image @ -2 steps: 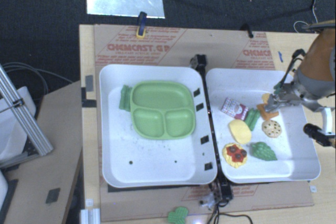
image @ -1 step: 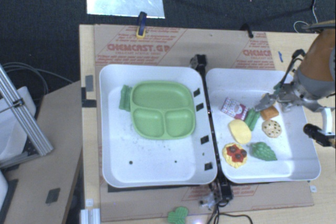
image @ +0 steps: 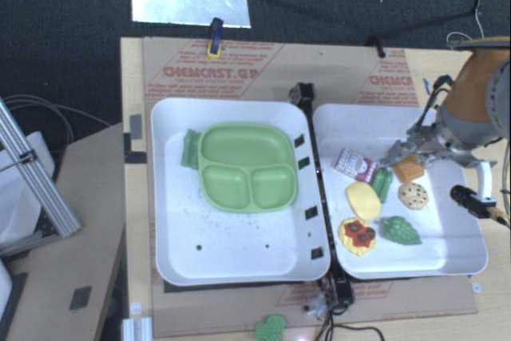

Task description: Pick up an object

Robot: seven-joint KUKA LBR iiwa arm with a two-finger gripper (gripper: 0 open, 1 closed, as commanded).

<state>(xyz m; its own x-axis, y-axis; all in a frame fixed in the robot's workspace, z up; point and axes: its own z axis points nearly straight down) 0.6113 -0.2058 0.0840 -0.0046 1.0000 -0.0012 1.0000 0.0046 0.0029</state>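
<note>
White plastic forms both shallow bins on the desk [image: 263, 64]. In the camera view, we record the left bin [image: 172, 251] carrying a green divided tray [image: 246, 168]. The right bin [image: 459, 251] carries the loose items: a pink-and-white packet [image: 354, 165], a yellow piece [image: 363, 200], a dark green stick-shaped piece [image: 382, 184], an orange block [image: 409, 170], a cookie [image: 413, 196], a green leafy piece [image: 401, 231] and a small pizza-like round [image: 357, 235].

We find the end effector [image: 402, 156] low over the upper middle of the right bin, at the orange block and just beside the top of the green stick. Whether it is clenched or released we cannot tell at this angle. Nothing can be confirmed as grasped; the orange block appears to rest on the bin floor.

Our judgement: the step in hand is the descent or closing onto a chosen item, most probably the orange block. The next move calls for a firm closure on that block alone, clear of the neighbouring green stick, and then a straight lift to verify that the item comes up.
</note>
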